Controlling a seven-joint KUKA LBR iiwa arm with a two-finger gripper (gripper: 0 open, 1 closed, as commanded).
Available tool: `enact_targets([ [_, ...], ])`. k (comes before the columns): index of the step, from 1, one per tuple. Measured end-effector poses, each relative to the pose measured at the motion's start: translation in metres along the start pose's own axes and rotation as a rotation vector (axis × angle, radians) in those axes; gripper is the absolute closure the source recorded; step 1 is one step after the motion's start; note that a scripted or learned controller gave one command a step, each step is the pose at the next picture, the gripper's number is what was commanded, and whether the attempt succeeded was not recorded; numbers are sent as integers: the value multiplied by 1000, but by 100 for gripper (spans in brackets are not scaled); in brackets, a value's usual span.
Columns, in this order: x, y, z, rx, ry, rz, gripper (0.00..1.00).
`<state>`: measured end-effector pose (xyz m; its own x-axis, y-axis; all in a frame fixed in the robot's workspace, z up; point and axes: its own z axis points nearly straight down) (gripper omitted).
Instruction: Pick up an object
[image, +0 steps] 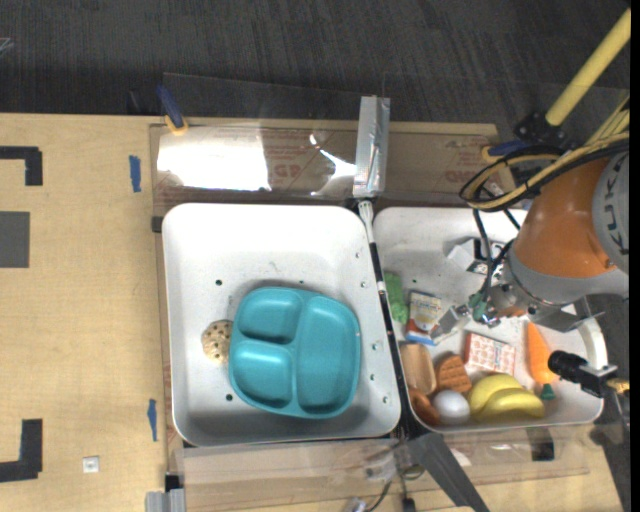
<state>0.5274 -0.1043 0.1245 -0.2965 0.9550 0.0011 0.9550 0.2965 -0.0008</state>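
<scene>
Camera view: arm (575, 235) bent over right bin (440, 235), pincer (487, 303) state unclear.

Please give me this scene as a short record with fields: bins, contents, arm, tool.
left bin: shallow white bin holding a teal plastic divided plate and a round speckled cookie at the plate's left edge
right bin: shallow white bin with a yellow toy banana, an orange toy carrot, a white egg
arm: over right bin
tool: low among the items; grasp unclear
</scene>
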Motion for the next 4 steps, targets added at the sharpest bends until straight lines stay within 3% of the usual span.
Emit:
enact_targets([
  [1, -81, -1, 27, 0, -4, 88, 0],
  [2, -80, -6, 38, -4, -3, -316, 0],
  [3, -27, -57, 37, -6, -4, -6, 0],
  [4, -17, -54, 37, -8, -5, 366, 0],
])
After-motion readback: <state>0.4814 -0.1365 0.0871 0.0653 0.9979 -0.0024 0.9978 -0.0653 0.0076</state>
